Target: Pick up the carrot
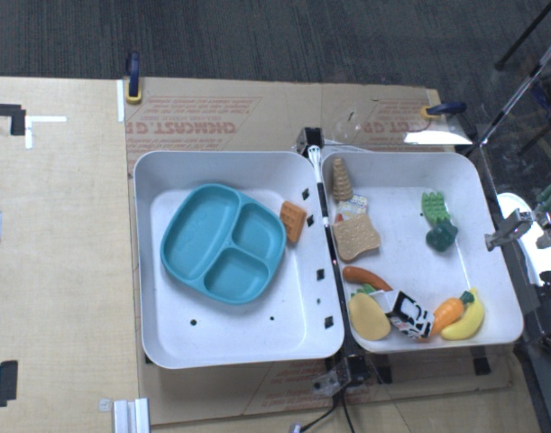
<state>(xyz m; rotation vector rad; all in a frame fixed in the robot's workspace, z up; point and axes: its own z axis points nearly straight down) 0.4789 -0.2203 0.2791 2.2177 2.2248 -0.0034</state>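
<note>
The carrot [447, 312] lies at the near edge of the right bin [484, 197], touching the banana [465, 319] on its right, with a black-and-white toy [410, 313] just left. A sausage [367, 278] lies farther left, well apart. The gripper's state cannot be told. The carrot is orange, green-topped, tilted.

Left bin [158, 269]: holds the three-compartment plate [223, 243], with a bread chunk [293, 221] just right of it.
Right bin [478, 188]: carrot [446, 313] at the near edge, touching the banana [466, 318] to its right; toast slice [357, 235] mid-left; broccoli [441, 235] on the right side.
</note>
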